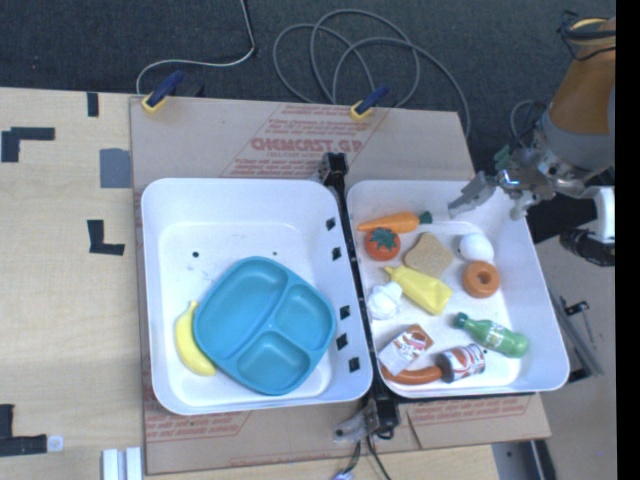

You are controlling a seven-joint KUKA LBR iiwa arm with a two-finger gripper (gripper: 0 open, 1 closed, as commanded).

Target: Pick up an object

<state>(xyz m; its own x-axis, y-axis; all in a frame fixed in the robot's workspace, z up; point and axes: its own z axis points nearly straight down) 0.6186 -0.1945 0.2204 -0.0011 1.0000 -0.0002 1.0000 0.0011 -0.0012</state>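
Note:
The right bin [535,298] holds a carrot [393,223], a tomato [380,244], a bread slice [430,255], a white egg [475,245], a donut [481,279], a yellow bottle [422,289], a green bottle [493,335], a dark bottle [463,361] and a sausage [408,374]. My gripper [493,200] hangs over that bin's far right corner, just above the egg. It is open, with nothing between its fingers. One finger [466,199] points left toward the carrot.
The left bin [160,228] carries a blue divided plate [265,325] with a banana [190,340] tucked at its left edge. A small white lump [382,301] and a red-and-white packet [407,347] lie in the right bin. Cables loop beyond the bins.

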